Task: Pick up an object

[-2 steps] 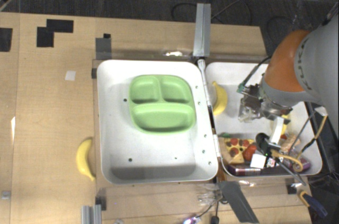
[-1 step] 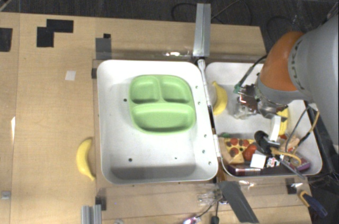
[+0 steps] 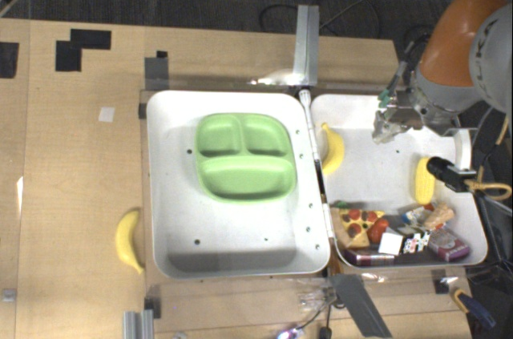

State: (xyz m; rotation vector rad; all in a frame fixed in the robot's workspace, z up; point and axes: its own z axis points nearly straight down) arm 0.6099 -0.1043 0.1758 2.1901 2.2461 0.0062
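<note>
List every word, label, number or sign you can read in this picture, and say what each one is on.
No text can be read.
Small black and white box among the clutter in the right bin: printed markings, too small and blurred to read.
Dark wrapped item beside it: any print is too blurred to read.
Green divided plate in the left bin: no markings show.

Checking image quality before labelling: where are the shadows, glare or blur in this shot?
Camera view: soft shadow pools along the left bin's near wall; glare on the metal post between bins; the gripper looks blurred; the green tray is evenly lit.
</note>
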